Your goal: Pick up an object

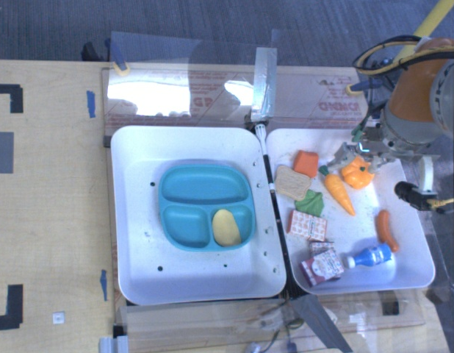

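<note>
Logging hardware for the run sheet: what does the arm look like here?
The arm has a grey body with a broad orange band above the wrist. Yellow and black cables loop over its top. The gripper is a small silvery metal assembly with green bits.

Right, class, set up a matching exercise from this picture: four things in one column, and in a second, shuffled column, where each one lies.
Things:
1. yellow potato
2. blue bottle
3. orange block
4. red sausage

Places:
A. right bin, near its right wall
B. a lower compartment of the blue tray, left bin
C. right bin, near its front edge
D. right bin, towards its back, left of the carrot

Pairs: 1-B, 2-C, 3-D, 4-A
</note>
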